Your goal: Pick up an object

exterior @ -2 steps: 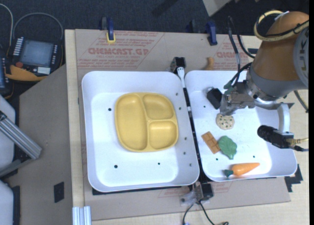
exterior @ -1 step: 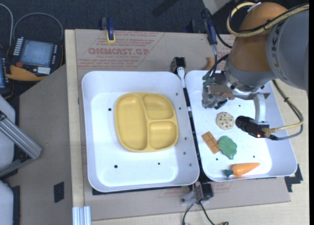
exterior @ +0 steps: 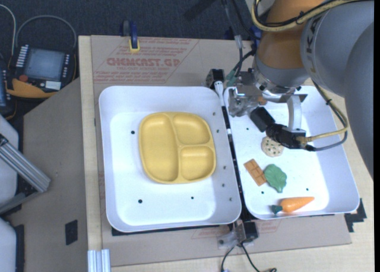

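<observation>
My gripper (exterior: 236,103) hangs over the far left corner of the right bin (exterior: 332,187), close to the wall between the two bins. Nearer the camera in the same bin lie a round speckled cookie (exterior: 272,146), a brown waffle-like bar (exterior: 255,172), a green leafy piece (exterior: 275,177) and an orange carrot (exterior: 295,204). The cookie is the closest of these to the gripper, a little below and to its right. I see nothing held at the gripper.
A yellow divided plate (exterior: 176,146) fills the middle of the left bin (exterior: 119,205). The arm's grey and orange body covers the far part of the right bin. A handheld screen unit (exterior: 41,66) lies off the bench at the left.
</observation>
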Robot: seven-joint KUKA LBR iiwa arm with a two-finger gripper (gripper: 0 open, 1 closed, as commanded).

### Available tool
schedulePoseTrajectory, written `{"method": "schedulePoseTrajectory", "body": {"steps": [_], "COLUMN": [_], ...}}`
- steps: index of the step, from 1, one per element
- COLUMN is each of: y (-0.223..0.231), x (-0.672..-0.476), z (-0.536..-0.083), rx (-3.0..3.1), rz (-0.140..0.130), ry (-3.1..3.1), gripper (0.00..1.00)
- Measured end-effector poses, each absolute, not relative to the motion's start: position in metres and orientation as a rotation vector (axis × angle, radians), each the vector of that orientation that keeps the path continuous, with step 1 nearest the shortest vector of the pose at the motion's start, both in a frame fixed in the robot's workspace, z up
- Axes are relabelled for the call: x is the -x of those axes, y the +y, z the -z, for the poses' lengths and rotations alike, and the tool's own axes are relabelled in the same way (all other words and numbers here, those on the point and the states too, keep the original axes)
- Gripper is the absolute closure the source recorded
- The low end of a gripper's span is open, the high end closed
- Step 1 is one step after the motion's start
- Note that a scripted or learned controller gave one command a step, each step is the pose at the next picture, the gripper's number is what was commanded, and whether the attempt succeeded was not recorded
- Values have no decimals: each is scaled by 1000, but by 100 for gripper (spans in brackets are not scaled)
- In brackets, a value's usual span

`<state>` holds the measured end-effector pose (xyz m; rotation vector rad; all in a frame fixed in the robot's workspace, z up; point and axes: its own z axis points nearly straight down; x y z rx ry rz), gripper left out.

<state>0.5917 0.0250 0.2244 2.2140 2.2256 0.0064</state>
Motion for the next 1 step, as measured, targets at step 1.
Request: {"method": "schedulePoseTrajectory", "body": {"steps": [1], "y": [61], "x": [-630], "z": [-229], "rx": [-2214], "rz": [-6], "ry": [2225], "gripper": [100]}}
